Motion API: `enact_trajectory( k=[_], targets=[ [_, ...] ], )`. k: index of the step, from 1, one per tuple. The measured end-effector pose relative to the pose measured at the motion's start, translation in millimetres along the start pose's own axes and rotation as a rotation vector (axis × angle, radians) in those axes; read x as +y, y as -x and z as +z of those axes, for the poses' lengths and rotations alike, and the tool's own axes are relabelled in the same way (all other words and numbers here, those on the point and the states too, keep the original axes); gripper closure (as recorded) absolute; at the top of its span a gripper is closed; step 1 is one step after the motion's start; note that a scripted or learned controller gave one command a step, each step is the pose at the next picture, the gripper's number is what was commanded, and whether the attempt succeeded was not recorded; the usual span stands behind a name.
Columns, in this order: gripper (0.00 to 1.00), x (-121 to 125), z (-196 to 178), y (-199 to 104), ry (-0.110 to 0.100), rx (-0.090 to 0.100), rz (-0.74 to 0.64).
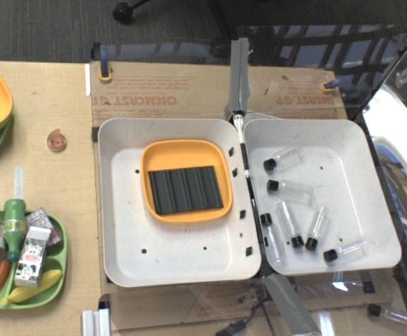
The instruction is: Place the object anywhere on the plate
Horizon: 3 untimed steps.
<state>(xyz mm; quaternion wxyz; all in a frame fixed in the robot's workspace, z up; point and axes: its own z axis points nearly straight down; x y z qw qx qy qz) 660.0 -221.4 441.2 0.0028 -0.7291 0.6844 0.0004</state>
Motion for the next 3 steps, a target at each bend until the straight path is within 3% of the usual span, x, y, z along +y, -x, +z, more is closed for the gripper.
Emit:
enact_trajectory(
  k=[1, 3],
  targets=[
    [0.00, 16, 0, 8, 0.002, -0.002, -0.418],
    [0.00, 89, 1, 16, 0.003, -0.003, -0.942]
  ],
)
